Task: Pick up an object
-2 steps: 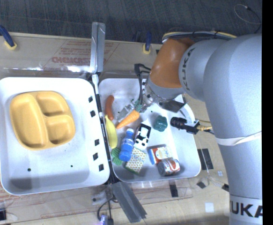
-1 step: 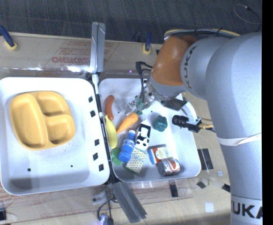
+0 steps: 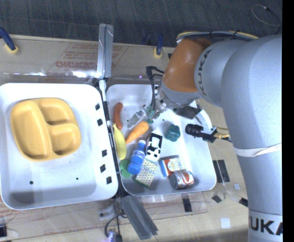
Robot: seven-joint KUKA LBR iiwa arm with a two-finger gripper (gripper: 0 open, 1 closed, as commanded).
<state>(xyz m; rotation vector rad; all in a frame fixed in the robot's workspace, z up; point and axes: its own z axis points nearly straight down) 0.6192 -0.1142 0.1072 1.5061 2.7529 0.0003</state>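
Left bin carries just a yellow tray, right bin crowds the pickable clutter, so gripper sits low beside the carrot there; cannot tell how its jaws stand.

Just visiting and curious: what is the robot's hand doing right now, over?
Hand low in right bin, at carrot. Nothing seen held. Banana, sausage, blue bottle crowd close by.

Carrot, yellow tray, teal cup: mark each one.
carrot (image 3: pixel 137 131), camera view, mid-body.
yellow tray (image 3: pixel 45 127), camera view, the ridge between its compartments.
teal cup (image 3: pixel 173 132), camera view, its side.
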